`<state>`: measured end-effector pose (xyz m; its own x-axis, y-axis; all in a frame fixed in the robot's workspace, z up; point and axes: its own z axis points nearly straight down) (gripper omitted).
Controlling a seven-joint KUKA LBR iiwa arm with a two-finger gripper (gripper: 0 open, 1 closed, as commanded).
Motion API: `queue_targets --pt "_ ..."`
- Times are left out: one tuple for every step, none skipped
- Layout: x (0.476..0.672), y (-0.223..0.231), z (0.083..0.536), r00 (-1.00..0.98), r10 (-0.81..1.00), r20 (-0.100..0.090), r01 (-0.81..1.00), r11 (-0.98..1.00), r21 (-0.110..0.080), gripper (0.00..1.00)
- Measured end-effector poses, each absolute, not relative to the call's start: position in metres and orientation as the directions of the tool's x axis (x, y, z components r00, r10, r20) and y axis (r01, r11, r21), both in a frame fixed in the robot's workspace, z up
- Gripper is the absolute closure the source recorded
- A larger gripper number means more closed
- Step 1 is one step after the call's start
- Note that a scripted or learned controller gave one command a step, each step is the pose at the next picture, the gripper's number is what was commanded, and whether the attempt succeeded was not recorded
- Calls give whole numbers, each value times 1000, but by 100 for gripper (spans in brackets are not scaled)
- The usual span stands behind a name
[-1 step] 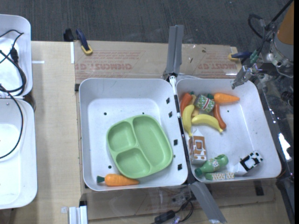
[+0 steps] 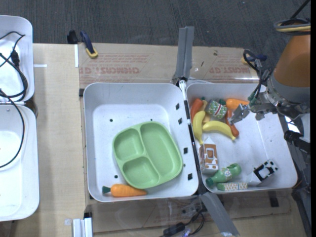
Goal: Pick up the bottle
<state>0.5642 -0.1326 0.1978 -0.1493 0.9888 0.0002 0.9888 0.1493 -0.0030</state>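
Gripper (image 2: pixel 240 113), fingers' state indeterminate, over right bin (image 2: pixel 286 179) far side; green bottle (image 2: pixel 226 173) lies nearer camera, at front wall, long axis left-right.

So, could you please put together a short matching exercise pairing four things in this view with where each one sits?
Things:
1. green divided plate
2. orange carrot
3. green bottle
4. yellow bananas

Places:
A. near edge of the right bin
B. middle of the left bin
C. upper left part of the right bin
D. near left corner of the left bin

Pairs: 1-B, 2-D, 3-A, 4-C
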Motion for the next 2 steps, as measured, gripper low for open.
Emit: queue_targets --pt "528 -109 107 -208 978 -7 978 208 11 0" --pt "481 -122 94 -509 860 -11 860 509 8 0"
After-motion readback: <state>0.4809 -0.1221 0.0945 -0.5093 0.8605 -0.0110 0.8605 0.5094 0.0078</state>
